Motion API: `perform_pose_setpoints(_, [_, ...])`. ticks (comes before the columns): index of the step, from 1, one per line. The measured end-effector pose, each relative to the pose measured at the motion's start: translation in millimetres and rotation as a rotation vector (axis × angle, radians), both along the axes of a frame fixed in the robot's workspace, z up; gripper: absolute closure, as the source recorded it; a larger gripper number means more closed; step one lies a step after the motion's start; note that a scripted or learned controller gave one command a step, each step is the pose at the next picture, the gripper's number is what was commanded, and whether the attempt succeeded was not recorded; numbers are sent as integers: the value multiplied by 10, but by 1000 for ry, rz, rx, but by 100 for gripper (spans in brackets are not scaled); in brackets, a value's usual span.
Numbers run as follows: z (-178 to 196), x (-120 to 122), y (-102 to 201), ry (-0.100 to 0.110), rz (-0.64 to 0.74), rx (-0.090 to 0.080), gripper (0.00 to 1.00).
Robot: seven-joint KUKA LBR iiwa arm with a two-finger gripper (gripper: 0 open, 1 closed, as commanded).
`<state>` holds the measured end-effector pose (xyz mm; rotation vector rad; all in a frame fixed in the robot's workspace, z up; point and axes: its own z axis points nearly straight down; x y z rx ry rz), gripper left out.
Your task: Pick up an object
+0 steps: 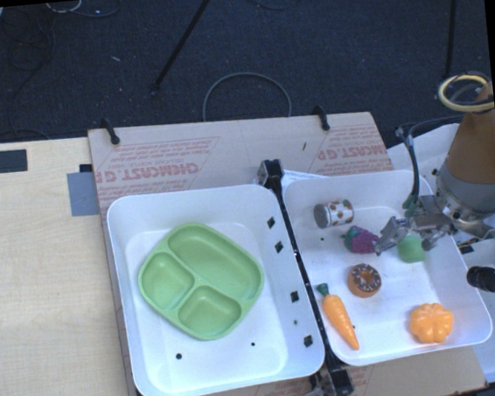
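Right bin (472, 323) crowded with small toys, open floor between carrot (338, 317) and pumpkin (431, 323)

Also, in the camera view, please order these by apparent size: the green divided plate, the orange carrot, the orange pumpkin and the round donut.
1. Green divided plastic plate, clearly largest.
2. Long orange toy carrot.
3. Orange toy pumpkin and round brown sprinkled donut look too alike to rank.

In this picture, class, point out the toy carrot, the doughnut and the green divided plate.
toy carrot (340, 317), camera view, middle of its orange body.
doughnut (363, 280), camera view, its topping.
green divided plate (201, 279), camera view, ridge between compartments.
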<state>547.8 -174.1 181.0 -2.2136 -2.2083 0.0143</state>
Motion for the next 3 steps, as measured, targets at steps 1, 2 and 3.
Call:
perform_pose_setpoints(1, [75, 32, -1, -13, 2, -2, 0])
perform_pose_setpoints(2, [-362, -2, -27, -11, 2, -2, 0])
perform_pose_setpoints(3, [-834, 31, -3, -20, 2, 3, 0])
